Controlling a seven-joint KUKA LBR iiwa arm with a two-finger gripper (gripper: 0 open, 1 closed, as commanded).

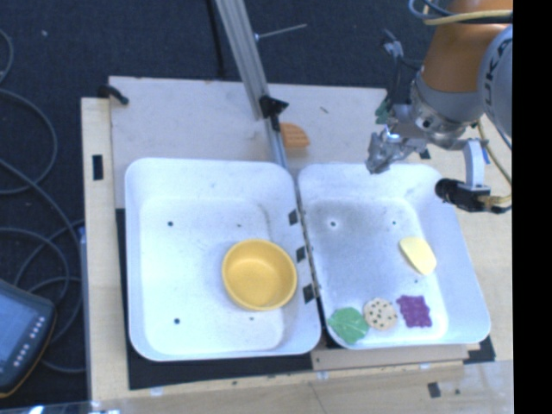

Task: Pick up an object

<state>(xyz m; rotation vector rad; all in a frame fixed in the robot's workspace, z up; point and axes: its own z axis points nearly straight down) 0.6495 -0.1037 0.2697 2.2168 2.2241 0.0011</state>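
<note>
The metal two-finger gripper (379,161) hangs above the right white bin's (453,231) far rim; its opening I cannot tell. Below lie a pale yellow block (417,254), purple piece (414,310), biscuit (379,314) and green disc (348,324).

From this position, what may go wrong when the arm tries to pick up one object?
The green piece, cookie and purple piece lie close together by the right bin's near rim, so a grasp may nudge a neighbour or hit the rim. The gripper hangs over the far edge, away from them. The yellow piece looks flat and may slip.
</note>
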